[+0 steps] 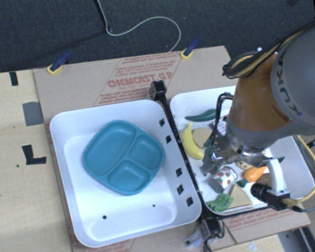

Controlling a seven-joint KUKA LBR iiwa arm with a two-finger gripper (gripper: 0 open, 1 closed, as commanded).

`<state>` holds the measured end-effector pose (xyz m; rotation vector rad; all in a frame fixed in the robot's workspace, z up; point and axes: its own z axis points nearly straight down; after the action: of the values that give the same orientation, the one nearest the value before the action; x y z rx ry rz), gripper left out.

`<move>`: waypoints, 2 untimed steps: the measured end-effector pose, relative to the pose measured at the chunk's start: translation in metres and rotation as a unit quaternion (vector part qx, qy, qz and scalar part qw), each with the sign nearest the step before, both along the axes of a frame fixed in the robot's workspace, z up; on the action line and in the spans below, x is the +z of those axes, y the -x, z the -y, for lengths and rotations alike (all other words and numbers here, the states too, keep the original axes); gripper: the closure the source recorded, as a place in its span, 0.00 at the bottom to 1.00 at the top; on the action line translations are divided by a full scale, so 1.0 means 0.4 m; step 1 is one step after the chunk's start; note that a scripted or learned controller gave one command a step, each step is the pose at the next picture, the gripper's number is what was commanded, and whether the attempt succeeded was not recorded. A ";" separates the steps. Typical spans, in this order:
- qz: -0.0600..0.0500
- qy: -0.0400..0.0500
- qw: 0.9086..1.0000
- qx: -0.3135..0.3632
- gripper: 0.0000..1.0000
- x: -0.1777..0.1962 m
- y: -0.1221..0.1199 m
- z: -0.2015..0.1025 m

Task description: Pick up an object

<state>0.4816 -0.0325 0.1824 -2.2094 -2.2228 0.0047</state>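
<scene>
Arm (278, 96) hides right bin (303, 152) contents; pincer (224, 168) state unclear, banana (191, 142) half-covered.

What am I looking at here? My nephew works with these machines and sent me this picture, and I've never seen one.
It is one camera fixed above a workbench, looking down at a slant. The big grey and orange shape on the right is a robot arm; its gripper, the two-fingered hand, is down inside the right white bin. That bin holds small toy items: a banana, a green piece above it, an orange piece and a green leafy piece. The left white bin holds a blue divided plate. The arm's job is to pick something up. From this angle I can't tell whether it grips anything.
</scene>
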 end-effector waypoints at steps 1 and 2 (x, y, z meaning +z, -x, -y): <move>0.002 0.000 1.000 0.002 1.00 0.021 -0.003 -0.191; 0.010 0.000 1.000 0.002 1.00 0.395 -0.008 -0.296</move>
<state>0.4847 0.0859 0.3402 -2.2155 -2.2357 -0.0186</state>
